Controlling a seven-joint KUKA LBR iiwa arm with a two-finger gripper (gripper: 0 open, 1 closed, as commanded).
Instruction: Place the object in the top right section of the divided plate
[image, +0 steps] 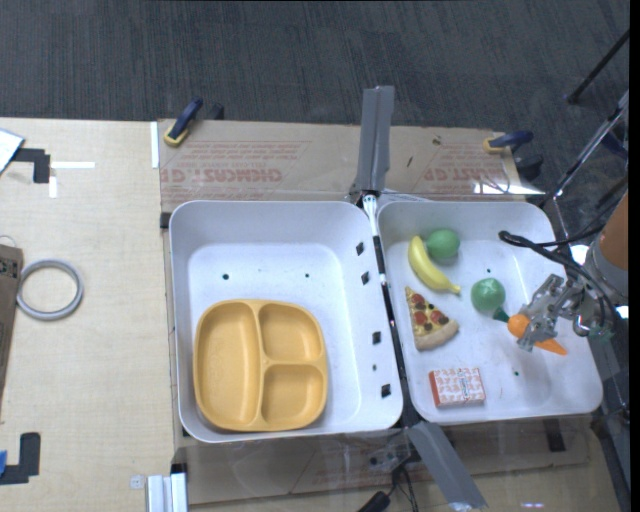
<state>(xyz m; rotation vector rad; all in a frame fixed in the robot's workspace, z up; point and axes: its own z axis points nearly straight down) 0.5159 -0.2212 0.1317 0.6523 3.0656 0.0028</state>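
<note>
Both bins (200, 235) white. Divided plate (262, 363) mustard yellow. Banana (428, 266) yellow; lime (442, 244) and second round fruit (488, 294) green. Pizza slice (430, 319) tan crust, red topping with dark spots. Carrot (535, 336) orange. Small box (456, 386) red and white print. Tape roll (45, 289) grey. Bench (90, 400) pale wood; cardboard (270, 165) brown, red lettering. Clamps (184, 121) blue and yellow.

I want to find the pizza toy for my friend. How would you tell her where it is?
Look in the right-hand white bin. Near its left wall, just below the yellow toy banana, lies a small tan triangular pizza slice with red topping. It is the only flat wedge there; the other toys around it are round, curved or boxy.
</note>
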